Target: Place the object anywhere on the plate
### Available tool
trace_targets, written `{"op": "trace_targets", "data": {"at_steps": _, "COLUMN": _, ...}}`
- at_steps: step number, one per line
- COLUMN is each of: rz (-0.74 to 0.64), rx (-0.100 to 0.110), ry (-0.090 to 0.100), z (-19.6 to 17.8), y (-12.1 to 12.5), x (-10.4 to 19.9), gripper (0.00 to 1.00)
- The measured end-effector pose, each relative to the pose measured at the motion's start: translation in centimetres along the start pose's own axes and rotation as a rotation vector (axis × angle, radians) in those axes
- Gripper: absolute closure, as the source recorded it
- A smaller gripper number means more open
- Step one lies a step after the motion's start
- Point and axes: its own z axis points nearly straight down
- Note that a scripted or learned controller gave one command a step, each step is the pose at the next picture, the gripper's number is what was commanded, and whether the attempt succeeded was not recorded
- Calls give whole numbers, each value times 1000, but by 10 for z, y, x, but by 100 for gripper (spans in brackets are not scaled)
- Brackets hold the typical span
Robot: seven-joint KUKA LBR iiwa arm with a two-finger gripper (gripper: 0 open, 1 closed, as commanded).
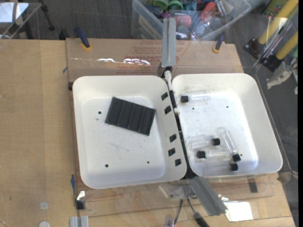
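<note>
Four vials right, plate left

One dark grey ribbed rectangular plate (130,116) lies flat, slightly askew, in the left white bin (90,167); the right white bin (253,108) holds four clear plastic vials with black caps, well apart from the plate; one lone vial (195,98) toward the back, three clustered vials (218,149) at the front.

Two bins sit side by side on the desk (33,126), touching along a shared middle edge. The left bin (85,169) holds a ridged plate (130,116), lying flat toward the bin's rear and slightly skewed. The right bin (265,126) holds four vials: one vial (194,98) lies near the rear, close to the shared edge, and a cluster of three vials (218,148) lies toward the front. Behind the right bin stands a tub of assorted items (189,6).
</note>
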Motion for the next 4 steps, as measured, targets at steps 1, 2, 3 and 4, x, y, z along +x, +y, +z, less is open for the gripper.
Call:
{"op": "trace_targets", "data": {"at_steps": 1, "rz": -3, "rx": -3, "ry": -3, "z": -10, "y": 1, "x": 1, "gripper": 100}}
{"op": "trace_targets", "data": {"at_steps": 2, "rz": -175, "rx": -2, "ry": 0, "z": -103, "y": -35, "x": 2, "gripper": 100}}
{"op": "trace_targets", "data": {"at_steps": 3, "rz": -177, "rx": -1, "ry": 0, "z": -103, "y": -35, "x": 3, "gripper": 0}}
{"op": "trace_targets", "data": {"at_steps": 4, "rz": -178, "rx": -6, "ry": -4, "z": -114, "y": -33, "x": 3, "gripper": 100}}
